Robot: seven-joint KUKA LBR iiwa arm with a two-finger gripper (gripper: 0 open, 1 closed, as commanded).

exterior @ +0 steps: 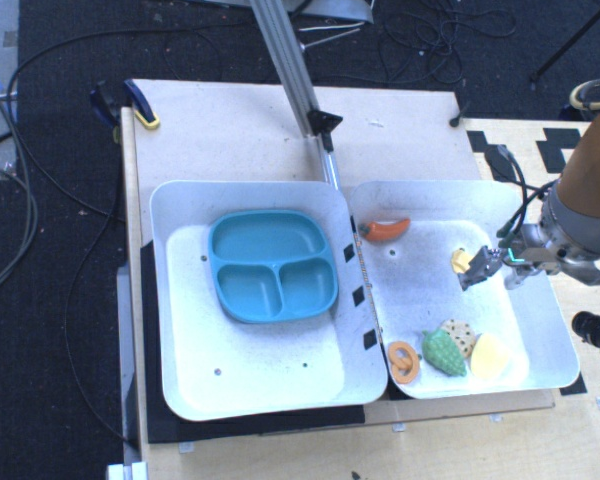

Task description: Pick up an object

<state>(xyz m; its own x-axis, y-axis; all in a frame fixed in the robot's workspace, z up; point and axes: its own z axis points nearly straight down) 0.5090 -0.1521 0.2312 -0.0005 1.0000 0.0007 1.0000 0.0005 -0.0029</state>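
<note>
Yellow object (463,260) at tool (477,271) tip, mid right bin (540,298); tool state unclear; open floor around.

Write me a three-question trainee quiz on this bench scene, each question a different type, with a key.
1. True or false: the blue divided tray lies in the right bin.
2. Multiple choice: which thing lies nearest the pincer?
A. the orange carrot-like toy
B. the small yellow piece
C. the orange ring
3. Fill in: the green toy lies between the orange ring and the pale yellow ____.

Key
1. False: it lies in the left bin.
2. B: the piece sits right by the pincer's tips; whether it is gripped cannot be told.
3. Lump, at the right bin's near edge.
</note>
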